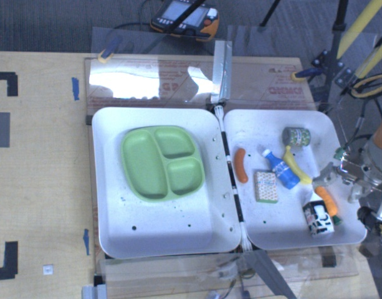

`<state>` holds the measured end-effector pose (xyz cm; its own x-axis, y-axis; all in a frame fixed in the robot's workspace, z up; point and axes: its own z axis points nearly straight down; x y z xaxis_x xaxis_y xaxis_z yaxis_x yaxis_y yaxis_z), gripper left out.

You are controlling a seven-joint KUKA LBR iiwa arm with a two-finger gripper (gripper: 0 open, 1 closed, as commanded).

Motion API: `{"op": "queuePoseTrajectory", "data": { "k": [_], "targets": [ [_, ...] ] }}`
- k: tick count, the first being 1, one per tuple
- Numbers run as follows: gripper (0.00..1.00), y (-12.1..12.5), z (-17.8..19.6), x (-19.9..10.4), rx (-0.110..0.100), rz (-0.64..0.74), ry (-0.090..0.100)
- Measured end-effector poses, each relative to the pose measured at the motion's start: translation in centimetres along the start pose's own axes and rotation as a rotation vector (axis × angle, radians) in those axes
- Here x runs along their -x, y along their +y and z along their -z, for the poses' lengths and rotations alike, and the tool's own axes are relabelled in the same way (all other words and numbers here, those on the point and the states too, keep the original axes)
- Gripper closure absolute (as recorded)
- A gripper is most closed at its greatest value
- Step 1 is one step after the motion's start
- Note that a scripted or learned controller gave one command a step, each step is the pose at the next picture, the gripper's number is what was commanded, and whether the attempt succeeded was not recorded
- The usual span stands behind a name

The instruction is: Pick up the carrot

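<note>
The carrot (328,199), a short orange piece with a green end, lies near the right wall of the right bin (275,229). It rests just above a small black-and-white carton (318,218). My gripper (348,178) hangs over the bin's right edge, just up and to the right of the carrot and very close to it. Whether it touches the carrot cannot be made out.
In the right bin lie an orange sausage (241,165), a speckled sponge (266,186), a blue bottle (281,169), a banana (296,167) and a green can (296,136). The left bin (109,217) holds a green divided plate (162,162).
</note>
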<state>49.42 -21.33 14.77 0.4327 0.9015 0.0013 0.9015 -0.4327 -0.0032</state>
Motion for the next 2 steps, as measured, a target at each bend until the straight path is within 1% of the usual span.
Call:
{"op": "queuePoseTrajectory", "data": {
  "k": [1,2],
  "targets": [
    [0.00,0.46,-0.60,-0.28,0.036,0.047,0.006],
    [0.00,0.64,-0.84,-0.43,0.046,0.034,0.009]
  ]
}}
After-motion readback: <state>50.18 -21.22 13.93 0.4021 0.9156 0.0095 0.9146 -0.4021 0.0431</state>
